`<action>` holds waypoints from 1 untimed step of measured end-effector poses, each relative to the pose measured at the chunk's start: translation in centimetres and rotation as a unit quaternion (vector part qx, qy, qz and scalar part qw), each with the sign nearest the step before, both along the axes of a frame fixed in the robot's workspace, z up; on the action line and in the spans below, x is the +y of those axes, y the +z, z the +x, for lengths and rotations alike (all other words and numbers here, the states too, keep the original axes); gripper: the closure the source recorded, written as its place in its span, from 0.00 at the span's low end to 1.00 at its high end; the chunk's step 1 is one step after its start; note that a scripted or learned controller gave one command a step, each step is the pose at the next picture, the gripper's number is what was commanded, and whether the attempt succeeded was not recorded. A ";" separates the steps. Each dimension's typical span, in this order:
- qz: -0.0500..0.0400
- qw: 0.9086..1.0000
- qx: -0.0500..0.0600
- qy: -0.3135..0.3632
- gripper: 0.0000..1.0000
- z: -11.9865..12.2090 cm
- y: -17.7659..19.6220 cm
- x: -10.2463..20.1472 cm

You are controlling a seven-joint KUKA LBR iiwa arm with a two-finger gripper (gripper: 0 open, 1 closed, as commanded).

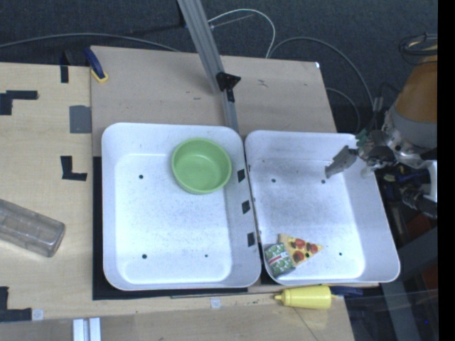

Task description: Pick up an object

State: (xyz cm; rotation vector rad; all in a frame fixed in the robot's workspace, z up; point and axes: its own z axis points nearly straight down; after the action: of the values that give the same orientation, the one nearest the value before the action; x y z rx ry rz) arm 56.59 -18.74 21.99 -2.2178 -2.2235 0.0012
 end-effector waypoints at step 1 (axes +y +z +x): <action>0.000 1.000 0.000 0.000 0.00 0.0 0.0 0.0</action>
State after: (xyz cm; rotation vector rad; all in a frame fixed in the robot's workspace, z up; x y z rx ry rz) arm 56.58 -18.74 21.99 -2.2180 -2.2232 0.0010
